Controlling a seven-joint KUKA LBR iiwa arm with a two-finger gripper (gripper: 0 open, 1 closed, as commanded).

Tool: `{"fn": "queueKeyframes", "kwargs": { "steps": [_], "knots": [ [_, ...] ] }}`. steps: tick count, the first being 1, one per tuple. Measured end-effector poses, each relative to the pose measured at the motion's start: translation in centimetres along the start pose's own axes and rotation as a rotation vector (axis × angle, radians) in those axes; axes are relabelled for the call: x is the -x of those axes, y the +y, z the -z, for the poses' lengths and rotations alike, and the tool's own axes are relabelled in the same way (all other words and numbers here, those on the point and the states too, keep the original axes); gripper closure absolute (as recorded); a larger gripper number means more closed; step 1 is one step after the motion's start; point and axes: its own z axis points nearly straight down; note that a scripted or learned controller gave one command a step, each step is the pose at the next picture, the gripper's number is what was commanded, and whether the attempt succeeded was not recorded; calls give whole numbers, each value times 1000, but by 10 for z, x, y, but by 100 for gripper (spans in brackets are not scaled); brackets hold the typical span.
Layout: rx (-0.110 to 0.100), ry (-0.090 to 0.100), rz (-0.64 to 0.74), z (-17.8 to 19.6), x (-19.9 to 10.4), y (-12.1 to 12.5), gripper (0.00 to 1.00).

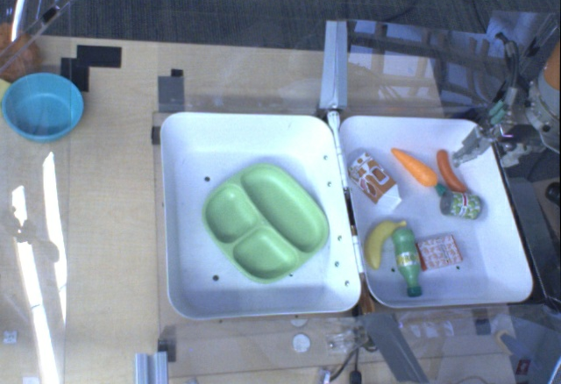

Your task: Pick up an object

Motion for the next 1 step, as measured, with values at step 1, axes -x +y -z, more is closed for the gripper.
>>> {"fn": "queueKeyframes", "kwargs": {
  "steps": [1],
  "knots": [
    [-1, 1, 45, -129, 10, 44, 0]
  ]
}}
